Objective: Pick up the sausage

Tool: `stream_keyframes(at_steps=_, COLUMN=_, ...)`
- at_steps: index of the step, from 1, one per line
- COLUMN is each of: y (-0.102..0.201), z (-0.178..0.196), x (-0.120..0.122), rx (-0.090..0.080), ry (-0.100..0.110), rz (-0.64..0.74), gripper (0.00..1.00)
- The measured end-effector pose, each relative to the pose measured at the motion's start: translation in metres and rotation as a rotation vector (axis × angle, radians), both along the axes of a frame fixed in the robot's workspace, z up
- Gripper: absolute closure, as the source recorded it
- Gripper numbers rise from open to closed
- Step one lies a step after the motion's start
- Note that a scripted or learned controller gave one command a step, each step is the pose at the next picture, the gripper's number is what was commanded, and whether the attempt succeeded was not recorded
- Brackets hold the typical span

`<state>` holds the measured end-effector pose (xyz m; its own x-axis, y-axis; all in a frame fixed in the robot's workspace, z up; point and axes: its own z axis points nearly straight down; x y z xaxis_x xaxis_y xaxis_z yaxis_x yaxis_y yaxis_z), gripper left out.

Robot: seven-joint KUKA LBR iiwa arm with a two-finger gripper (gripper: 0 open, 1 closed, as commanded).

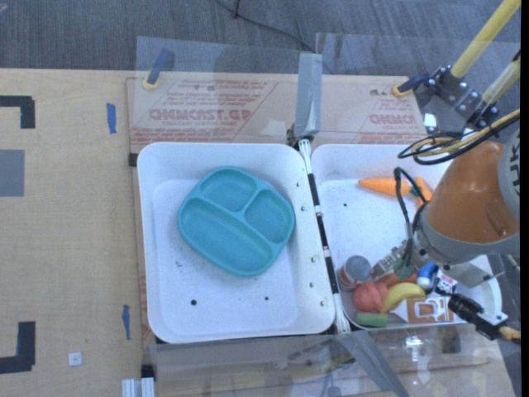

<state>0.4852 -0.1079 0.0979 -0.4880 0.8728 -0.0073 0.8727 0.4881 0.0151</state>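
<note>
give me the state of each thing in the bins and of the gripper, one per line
blue plate: flat in the left bin, compartments bare
carrot: lying loose at the far side of the right bin
banana: lying in the near pile, beside red pieces
green piece: lying against the near wall
gripper: low over the pile

1. The sausage (374,292) is a reddish-brown, rounded piece, partly visible.
2. It lies in the near corner of the right-hand bin (364,222), close to the divider.
3. It touches neighbouring items; its full pose cannot be determined.
</note>
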Motion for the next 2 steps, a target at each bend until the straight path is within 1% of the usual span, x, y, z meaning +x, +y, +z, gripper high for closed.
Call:
stream_keyframes(at_steps=1, y=-0.0119, z=-0.0018, x=0.0097, rx=0.0, ry=0.017, rz=0.053, gripper=1.0)
stream_keyframes(at_steps=2, y=-0.0128, z=-0.0022, x=0.009, rx=-0.001, ry=0.018, rz=0.051, gripper=0.0)
